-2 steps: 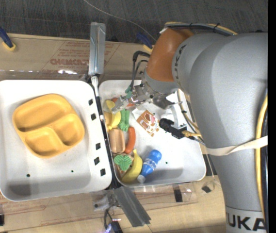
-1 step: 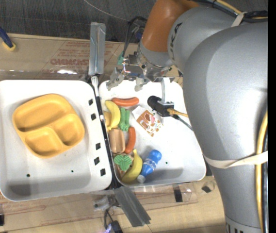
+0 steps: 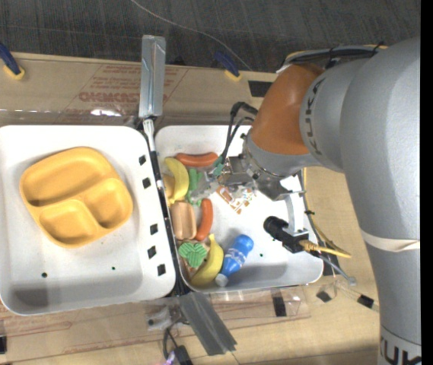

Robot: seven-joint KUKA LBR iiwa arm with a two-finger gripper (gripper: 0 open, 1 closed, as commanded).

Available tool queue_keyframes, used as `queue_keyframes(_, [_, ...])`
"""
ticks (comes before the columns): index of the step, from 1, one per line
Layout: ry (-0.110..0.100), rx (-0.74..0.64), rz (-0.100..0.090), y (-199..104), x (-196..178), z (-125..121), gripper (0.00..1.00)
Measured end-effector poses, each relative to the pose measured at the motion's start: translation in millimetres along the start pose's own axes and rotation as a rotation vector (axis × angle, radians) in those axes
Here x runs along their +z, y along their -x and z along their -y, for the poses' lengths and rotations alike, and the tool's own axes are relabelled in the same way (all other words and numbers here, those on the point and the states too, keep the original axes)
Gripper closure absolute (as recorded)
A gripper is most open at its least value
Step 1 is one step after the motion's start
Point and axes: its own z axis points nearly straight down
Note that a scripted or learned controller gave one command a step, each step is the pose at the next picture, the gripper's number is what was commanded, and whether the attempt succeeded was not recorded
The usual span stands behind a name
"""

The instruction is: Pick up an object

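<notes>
You have the arm [image 3: 353, 128] reaching in from the right and bent low over the right bin [image 3: 292, 268], so the gripper [image 3: 231, 177] sits above the food crowded against that bin's left wall; from here you cannot tell its state or whether it has anything.

The likely targets all lie in that pile: a banana [image 3: 176, 177], a sausage [image 3: 197, 159], a hot dog [image 3: 183, 220], a carrot [image 3: 206, 217], a second banana [image 3: 211, 263] with a green leaf [image 3: 193, 252], and a blue bottle [image 3: 235, 253].

The left bin [image 3: 18, 280] holds a yellow tray [image 3: 75, 196], well apart from the arm.
</notes>
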Motion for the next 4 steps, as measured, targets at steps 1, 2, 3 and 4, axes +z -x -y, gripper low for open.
queue_keyframes(1, [0.007, -0.049, -0.002, -38.2, -35.3, 14.3, 0.0])
queue_keyframes(2, [0.004, -0.093, -0.001, -73.3, -33.7, 41.1, 0.0])
queue_keyframes(3, [0.007, -0.205, 0.001, -39.1, -34.7, -19.5, 0.0])
queue_keyframes(4, [0.013, -0.181, 0.001, -43.2, -97.9, -12.5, 0.0])
